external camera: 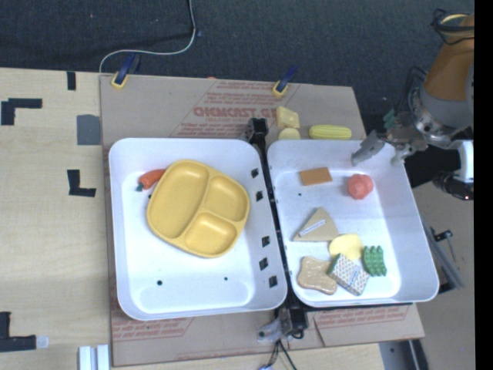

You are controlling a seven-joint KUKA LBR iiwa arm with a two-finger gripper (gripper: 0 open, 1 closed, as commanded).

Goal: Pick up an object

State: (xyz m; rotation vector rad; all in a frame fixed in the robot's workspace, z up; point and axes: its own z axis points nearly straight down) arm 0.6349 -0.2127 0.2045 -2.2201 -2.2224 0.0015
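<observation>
In the right bin [412, 230], toys crowd at five o'clock: the cookie [316, 275], the green piece [374, 260]. The red ball [359, 186] at one o'clock may roll from the jaws [380, 145], whose opening I cannot tell.

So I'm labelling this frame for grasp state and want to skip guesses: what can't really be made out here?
- Gripper, camera view: blurred and seen from above, so whether it is open or shut is unclear.
- Orange piece: partly hidden beneath the yellow divided plate.
- Checkered item: too small to identify, overlapped by neighbouring toys.
- Arm: cut off by the right edge.
</observation>
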